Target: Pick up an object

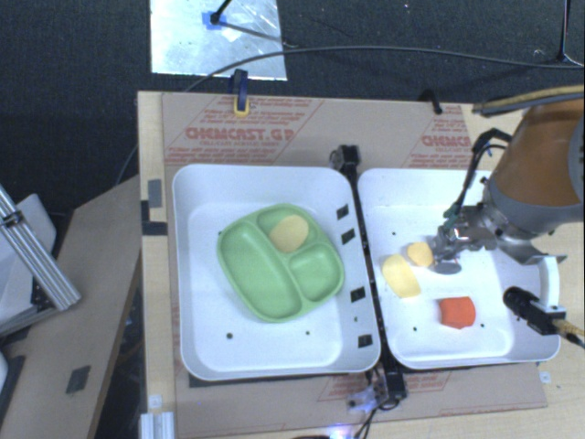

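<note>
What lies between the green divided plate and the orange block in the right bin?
In the camera view, between the green plate and the orange block lie the bins' meeting rims with black clips, then a pale yellow piece.

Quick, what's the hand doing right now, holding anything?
Hand: low in the right bin, beside the small yellow piece; open or closed cannot be told, and nothing is visibly held.

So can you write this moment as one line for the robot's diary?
gripper: over right bin, beside small yellow piece | orange block: untouched | green tray: left bin
</note>
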Controlling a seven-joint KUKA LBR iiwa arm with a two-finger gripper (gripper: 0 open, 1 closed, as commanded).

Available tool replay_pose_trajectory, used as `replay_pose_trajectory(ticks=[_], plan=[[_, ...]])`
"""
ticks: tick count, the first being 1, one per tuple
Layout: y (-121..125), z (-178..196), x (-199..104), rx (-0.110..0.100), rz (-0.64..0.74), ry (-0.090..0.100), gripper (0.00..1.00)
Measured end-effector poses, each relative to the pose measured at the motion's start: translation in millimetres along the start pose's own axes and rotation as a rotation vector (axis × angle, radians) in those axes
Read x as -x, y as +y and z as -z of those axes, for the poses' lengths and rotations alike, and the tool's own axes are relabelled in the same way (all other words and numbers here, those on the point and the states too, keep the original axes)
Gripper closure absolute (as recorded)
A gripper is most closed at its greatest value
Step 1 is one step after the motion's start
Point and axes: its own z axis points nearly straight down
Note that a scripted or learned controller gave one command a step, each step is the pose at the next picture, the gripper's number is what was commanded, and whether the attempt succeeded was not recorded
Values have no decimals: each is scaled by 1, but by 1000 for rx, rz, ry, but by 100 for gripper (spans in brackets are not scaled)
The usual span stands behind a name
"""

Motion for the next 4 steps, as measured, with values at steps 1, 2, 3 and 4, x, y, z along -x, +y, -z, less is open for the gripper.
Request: replay_pose_trajectory(ticks=[1, 2, 3, 4], plan=[[18, -3, -44, -1, 0, 0, 100], [47, 10, -94, 2, 1, 1, 100], [75, 6, -133, 1, -1, 1, 100], [101, 20, -184, 2, 0, 2, 100]])
